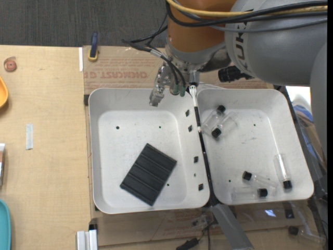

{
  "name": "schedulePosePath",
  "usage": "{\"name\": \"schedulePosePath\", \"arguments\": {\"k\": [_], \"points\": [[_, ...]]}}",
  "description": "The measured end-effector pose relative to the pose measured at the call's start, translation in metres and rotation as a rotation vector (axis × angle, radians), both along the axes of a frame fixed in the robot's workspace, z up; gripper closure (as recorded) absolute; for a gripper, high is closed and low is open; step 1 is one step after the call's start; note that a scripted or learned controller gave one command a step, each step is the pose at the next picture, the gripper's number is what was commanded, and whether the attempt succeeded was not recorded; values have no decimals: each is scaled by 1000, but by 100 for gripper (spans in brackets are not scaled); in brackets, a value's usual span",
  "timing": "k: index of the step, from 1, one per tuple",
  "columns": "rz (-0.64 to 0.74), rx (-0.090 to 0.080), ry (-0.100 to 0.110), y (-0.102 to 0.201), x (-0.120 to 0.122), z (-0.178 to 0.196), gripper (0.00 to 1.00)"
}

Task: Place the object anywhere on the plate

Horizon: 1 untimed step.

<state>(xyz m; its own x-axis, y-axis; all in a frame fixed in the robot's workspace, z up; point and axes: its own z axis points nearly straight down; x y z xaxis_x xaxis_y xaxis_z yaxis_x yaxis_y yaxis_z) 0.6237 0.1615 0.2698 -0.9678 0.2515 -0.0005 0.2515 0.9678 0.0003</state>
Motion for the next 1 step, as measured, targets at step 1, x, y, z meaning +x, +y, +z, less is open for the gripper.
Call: {"name": "schedulePosePath", "arguments": {"k": [1], "points": [[108, 0, 0, -19, -57, 57, 100]]}}
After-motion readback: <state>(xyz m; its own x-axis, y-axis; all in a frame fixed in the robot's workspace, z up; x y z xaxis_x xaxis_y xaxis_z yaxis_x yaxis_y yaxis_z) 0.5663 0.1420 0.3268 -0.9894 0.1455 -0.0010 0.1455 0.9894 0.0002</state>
